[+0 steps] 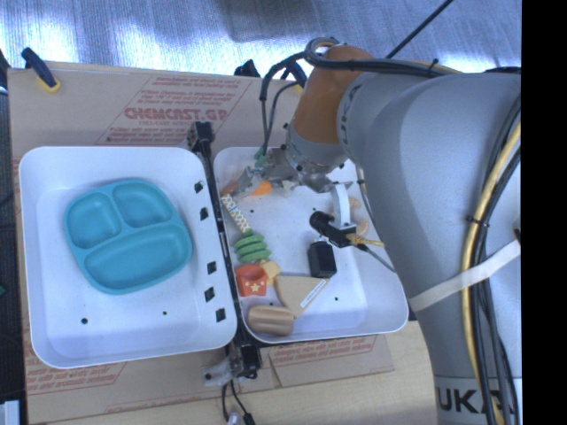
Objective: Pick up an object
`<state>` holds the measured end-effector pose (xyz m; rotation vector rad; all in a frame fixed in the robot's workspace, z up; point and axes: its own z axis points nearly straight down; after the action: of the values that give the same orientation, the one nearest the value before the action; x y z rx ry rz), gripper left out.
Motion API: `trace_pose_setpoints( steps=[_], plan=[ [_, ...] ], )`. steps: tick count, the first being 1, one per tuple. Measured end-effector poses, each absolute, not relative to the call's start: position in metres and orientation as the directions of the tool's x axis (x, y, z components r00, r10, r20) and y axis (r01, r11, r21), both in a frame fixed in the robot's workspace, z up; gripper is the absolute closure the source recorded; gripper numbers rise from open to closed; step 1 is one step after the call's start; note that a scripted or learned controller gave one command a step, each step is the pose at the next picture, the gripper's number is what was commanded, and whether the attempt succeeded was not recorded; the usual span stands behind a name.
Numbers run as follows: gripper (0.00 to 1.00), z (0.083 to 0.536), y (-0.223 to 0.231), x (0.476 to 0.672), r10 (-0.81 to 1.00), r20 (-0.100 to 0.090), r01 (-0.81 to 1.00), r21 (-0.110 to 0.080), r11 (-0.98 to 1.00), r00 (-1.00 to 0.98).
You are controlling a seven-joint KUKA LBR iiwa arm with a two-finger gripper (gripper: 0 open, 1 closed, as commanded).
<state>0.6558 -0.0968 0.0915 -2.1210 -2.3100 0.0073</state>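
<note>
Tool (282, 168) fingertips hidden behind wrist; arm (443, 193) cut off right.

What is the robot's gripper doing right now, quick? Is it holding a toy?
Gripper: low at the far end of the right bin, by an orange toy; a grasp cannot be told.

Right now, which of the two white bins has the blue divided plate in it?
The left bin holds the blue divided plate. The right bin instead holds small toys, with the arm reaching into it.
</note>
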Motion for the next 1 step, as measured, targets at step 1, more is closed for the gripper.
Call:
trace_pose_setpoints(
  steps=[1],
  plan=[
    [0.0,0.0916,-0.099,0.656,0.971,-0.001,0.971,-0.004,-0.239,0.239]
  ],
)
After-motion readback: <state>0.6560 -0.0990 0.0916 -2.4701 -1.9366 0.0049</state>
